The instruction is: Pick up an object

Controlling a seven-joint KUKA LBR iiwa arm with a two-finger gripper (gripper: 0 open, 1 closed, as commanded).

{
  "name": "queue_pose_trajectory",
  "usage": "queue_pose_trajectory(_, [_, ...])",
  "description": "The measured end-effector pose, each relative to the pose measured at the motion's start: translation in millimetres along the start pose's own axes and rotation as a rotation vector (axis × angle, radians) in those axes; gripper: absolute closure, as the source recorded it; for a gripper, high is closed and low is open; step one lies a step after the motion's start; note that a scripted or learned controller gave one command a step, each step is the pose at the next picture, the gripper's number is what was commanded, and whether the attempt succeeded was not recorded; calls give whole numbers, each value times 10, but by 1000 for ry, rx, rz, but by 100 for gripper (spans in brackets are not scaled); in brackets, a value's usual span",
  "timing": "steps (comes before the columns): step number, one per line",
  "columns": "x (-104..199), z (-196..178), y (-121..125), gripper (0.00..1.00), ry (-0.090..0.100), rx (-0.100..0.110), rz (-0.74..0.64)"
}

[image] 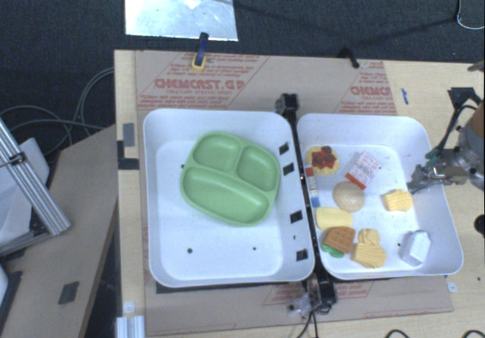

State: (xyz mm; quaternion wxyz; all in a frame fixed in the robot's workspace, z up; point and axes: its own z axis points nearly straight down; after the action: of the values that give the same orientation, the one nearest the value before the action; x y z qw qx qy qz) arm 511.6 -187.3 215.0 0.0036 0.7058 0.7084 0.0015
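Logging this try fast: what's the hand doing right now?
Hand: over the right bin's right edge, near the yellow block; open or shut cannot be told.

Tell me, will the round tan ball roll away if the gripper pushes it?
Probably a little. The ball looks smooth and domed, so a sideways nudge could make it roll or slide on the slick white bin. It likely won't go far: other toy foods lie close beside it. It looks small, so probably light.

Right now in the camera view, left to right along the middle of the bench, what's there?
Left bin → green divided plate → right bin → round beige bun → yellow block → tool at the right bin's right edge.
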Motion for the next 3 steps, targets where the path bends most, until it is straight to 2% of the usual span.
queue_pose_trajectory(1, [-3, -98, 11, 100, 2, 4, -1])
queue_pose_trajectory(2, [553, -202, 120, 100, 4, 3, -7])
queue_pose_trajectory(3, [1180, -149, 155, 100, 5, 5, -7])
